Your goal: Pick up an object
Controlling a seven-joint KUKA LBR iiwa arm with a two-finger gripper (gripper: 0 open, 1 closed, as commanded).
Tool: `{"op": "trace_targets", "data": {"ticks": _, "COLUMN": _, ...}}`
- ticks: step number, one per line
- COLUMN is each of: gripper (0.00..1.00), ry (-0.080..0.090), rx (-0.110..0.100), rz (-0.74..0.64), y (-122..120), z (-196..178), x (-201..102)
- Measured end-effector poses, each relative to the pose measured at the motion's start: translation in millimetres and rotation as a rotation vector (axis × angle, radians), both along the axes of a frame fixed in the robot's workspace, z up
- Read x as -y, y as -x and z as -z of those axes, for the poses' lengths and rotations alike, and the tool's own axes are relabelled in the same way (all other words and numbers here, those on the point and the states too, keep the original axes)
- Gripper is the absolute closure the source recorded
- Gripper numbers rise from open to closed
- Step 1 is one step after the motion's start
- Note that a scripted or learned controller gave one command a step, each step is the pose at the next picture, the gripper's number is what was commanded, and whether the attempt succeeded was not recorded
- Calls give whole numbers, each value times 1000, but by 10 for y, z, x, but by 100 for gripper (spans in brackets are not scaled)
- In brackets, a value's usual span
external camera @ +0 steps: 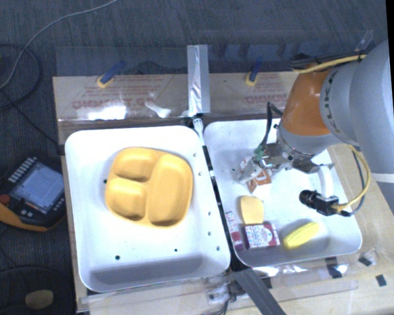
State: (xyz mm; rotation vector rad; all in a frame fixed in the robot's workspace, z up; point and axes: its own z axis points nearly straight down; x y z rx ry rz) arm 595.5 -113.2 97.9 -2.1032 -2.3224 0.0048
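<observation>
In the right bin (pixel 349 240) my gripper (pixel 255 166) hangs low near the bin's upper left. Its tip sits right over a small orange-and-white packet (pixel 258 180). I cannot tell if it touches the packet. Below the packet lies a yellow wedge-shaped block (pixel 251 209). Further toward the front, a red and white box (pixel 257 236) rests against the bin's left wall. A yellow banana-shaped toy (pixel 302 234) lies to its right.
The left bin (pixel 90 264) holds a big yellow divided plate (pixel 149 185). The grey arm with its orange band (pixel 307 109) covers the right bin's upper right. A black fitting with a yellow cable (pixel 320 201) hangs off the arm. A teach pendant (pixel 30 194) lies on the floor at left.
</observation>
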Motion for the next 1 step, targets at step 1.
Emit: {"op": "trace_targets", "data": {"ticks": 1, "gripper": 100, "ry": 5, "rx": 3, "rz": 82, "y": -39, "z": -1167, "x": -462}}
